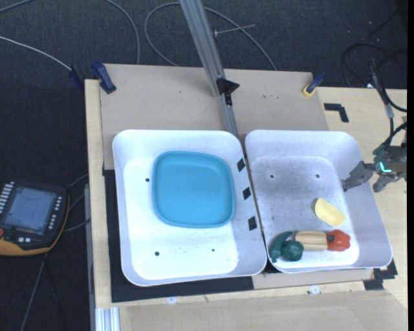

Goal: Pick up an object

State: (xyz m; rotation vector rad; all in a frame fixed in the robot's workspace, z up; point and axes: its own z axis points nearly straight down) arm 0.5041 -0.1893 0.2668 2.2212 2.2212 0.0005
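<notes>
I see a teach pendant on the dark floor left of the counter, among loose cables.

There's the gripper at the right edge: dark grey, slim metal fingers, a small teal-lit spot on its body, and thin black cables trailing up from it toward the top corner.

2 white bins of smooth plastic with grey scuffing, matt blue plastic plate, pale wooden bench, brushed metal bar, dark rough carpet, glossy yellow piece, shiny red and green toy food
</notes>
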